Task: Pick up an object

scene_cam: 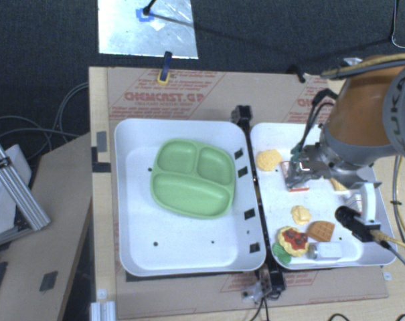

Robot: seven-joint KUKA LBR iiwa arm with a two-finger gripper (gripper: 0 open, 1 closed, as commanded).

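Observation:
My gripper hangs low over the middle of the right bin, reaching in from the right under the grey and orange arm. A small red-edged item lies just beneath it. A yellow toy food piece sits to the gripper's left. Nearer the front lie a small yellow piece, a brown waffle-like piece, a red and yellow pizza-like piece on a green leaf, and a pale grey block. Another yellow piece peeks out behind the wrist.
The left bin holds a green divided plate. A black divider with clips runs between the bins. Cables and a black fitting trail off the arm over the right bin's right side.

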